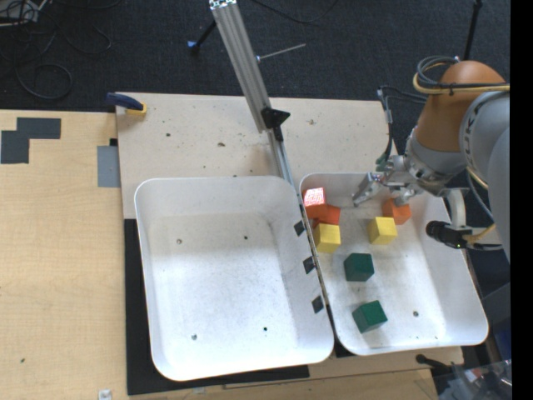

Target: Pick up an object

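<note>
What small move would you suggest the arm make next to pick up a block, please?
Probably lower the end effector slightly toward the small yellow cube just below it in the right white bin; it stands apart from the other blocks.

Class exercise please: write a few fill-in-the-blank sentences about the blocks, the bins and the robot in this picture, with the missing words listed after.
1. All the blocks lie in the ____ bin.
2. The two blocks nearest the camera are coloured ____.
3. The number of yellow blocks in that bin is ____.
4. The hand hangs over the bin's ____ end.

Missing words: right; green; two; far
</note>
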Controlling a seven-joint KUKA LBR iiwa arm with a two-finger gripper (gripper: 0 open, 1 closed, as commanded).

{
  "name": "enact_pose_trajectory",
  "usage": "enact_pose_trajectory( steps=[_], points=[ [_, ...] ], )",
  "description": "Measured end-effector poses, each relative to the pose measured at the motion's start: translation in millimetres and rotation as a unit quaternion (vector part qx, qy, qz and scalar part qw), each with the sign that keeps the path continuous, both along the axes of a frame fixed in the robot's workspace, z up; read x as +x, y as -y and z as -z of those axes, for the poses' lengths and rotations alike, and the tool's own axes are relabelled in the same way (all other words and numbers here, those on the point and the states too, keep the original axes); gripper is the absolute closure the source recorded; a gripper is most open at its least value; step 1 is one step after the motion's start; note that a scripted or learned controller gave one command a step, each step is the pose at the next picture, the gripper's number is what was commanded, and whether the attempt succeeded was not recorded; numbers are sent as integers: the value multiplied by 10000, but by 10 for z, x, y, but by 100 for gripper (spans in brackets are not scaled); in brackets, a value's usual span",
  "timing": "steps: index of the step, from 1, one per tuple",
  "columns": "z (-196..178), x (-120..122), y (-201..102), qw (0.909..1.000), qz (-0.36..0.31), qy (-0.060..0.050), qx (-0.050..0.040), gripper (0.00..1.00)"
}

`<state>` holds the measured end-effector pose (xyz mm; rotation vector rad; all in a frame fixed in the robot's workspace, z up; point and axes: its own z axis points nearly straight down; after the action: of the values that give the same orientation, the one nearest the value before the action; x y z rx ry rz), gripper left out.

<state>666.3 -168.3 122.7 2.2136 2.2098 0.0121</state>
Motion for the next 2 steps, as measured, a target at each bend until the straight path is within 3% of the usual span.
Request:
enact_pose_trajectory(
  steps=[1, 2],
  points=[
    [-85, -6, 11, 10000, 14, -5, -5, 100],
    [-706, -57, 42, 10000, 18, -53, 14, 100]
  ],
)
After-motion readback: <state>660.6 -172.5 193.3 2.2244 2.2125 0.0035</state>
